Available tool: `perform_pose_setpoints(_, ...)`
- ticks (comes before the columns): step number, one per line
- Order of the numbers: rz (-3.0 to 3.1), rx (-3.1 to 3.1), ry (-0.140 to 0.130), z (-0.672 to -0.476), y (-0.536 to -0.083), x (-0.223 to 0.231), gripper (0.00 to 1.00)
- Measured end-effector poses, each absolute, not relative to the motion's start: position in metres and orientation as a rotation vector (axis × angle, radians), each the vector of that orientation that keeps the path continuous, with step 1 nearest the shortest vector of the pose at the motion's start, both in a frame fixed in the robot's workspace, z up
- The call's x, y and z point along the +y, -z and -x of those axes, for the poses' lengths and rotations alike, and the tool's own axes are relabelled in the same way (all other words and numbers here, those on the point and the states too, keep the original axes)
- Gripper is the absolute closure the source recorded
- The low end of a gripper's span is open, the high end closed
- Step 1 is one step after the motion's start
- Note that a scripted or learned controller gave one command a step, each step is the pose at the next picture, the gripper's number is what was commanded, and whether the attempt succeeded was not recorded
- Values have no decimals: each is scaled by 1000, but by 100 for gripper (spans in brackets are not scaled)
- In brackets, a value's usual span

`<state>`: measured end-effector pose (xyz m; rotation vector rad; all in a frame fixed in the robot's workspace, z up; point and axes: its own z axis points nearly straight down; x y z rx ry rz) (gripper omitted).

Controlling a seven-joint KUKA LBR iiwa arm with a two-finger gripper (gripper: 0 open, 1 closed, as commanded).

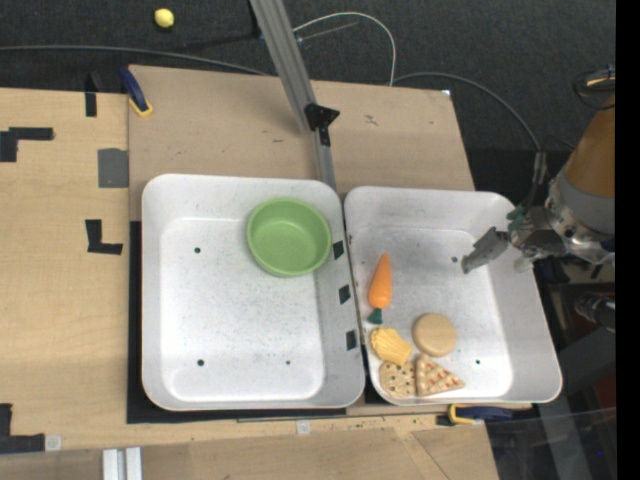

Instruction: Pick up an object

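An orange carrot [380, 281] lies nearly upright, apparently green-tipped, in the right bin [520, 368].

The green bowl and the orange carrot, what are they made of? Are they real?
The green bowl looks like smooth plastic: one even colour and a softly shiny, rounded rim. The orange carrot is probably a plastic toy too, since its orange is flat and even with a small dark green tip; the picture is too small to be sure it isn't real.
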<state>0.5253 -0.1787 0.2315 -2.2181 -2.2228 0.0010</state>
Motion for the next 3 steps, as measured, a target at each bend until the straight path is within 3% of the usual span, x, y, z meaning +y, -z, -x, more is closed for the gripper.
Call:
perform_pose_setpoints(1,2218,-2223,-1,-525,-232,-179,0)
perform_pose_setpoints(2,2215,-2219,-6,-518,-182,-171,0)
perform_pose_setpoints(3,2216,-2219,-7,-525,-132,-174,0)
